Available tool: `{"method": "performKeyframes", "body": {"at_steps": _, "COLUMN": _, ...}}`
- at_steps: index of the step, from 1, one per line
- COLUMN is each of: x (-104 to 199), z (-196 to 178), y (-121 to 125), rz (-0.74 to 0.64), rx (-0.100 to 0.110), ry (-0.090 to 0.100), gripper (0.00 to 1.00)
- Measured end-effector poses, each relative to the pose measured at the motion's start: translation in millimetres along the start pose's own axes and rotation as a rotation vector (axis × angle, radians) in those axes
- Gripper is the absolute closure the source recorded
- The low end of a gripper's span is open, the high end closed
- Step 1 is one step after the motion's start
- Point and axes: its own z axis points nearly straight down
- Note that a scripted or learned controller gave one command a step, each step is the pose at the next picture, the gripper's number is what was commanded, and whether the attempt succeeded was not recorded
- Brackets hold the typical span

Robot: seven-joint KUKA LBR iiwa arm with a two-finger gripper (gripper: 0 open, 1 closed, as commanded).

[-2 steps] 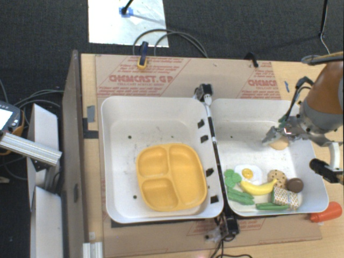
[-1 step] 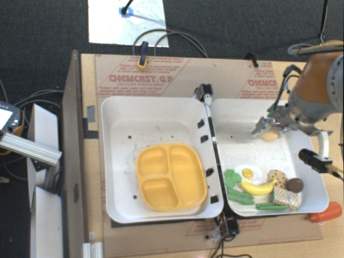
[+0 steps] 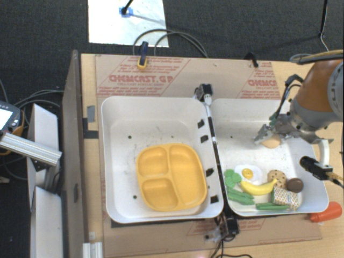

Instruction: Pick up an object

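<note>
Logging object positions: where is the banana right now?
The banana lies in the right bin, near its front edge, between the fried egg and the cookie.

You are looking down on two white bins side by side: the left bin (image 3: 115, 144) holds a yellow divided tray (image 3: 172, 176), while the right bin (image 3: 236, 117) has toy food gathered in its near corner, with a fried egg (image 3: 248, 172), a banana (image 3: 258, 187), a cookie (image 3: 276, 176), green beans (image 3: 236, 190) and a brown ball (image 3: 294, 185). The grey arm (image 3: 317, 98) reaches in from the right, its gripper (image 3: 267, 135) low over a pale, rounded piece (image 3: 272, 142) on the bin floor
</note>
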Motion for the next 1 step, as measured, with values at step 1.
{"method": "performKeyframes", "body": {"at_steps": 1, "x": -15.7, "z": 18.9, "y": 29.3, "rz": -0.004, "rx": -0.004, "ry": 0.000, "gripper": 1.00}}
